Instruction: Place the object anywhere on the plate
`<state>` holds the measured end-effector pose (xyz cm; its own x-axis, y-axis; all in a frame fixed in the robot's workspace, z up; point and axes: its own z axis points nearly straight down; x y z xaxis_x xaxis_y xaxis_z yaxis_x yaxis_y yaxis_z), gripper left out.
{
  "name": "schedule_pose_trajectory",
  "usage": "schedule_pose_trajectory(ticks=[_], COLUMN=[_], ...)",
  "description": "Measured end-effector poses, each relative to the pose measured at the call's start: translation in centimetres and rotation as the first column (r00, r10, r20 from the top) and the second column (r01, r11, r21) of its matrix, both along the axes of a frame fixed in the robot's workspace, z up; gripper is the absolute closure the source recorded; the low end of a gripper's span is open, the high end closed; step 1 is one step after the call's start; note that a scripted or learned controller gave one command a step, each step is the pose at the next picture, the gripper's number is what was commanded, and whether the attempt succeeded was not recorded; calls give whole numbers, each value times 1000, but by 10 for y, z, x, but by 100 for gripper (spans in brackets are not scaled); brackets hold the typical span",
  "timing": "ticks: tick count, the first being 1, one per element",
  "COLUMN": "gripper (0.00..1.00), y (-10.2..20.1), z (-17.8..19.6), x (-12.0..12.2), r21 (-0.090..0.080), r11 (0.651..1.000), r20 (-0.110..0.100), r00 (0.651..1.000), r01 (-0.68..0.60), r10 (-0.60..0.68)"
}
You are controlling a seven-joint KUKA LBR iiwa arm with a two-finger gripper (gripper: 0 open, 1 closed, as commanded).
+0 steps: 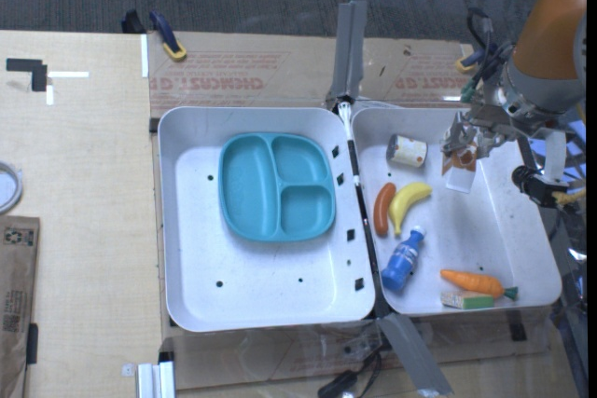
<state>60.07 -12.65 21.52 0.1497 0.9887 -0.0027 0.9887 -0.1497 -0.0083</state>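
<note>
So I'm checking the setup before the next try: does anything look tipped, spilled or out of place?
Nothing looks spilled or broken. In the right bin, the blue bottle and the small can lie on their sides among the toy food. The teal plate sits flat in the left bin, nothing on it.

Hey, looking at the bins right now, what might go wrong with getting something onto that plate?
The gripper sits over the right bin's far side, well away from the teal plate in the left bin; a carry must cross the divider. The hot dog and banana lie touching, so picking one may nudge the other.
</note>
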Motion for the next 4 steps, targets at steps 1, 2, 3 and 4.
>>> schedule_pose_trajectory(ticks=[1, 2, 3, 4], gripper=[100, 100, 100, 100], y=[88, 153, 204, 187], z=[-29, -8, -29, 20], x=[13, 5, 40, 37], r21=[2, 0, 0, -1], r11=[991, 992, 991, 965], r20=[-1, 1, 0, 2], r00=[991, 992, 991, 965], r01=[-136, -129, -132, -264], r10=[136, 129, 132, 264])
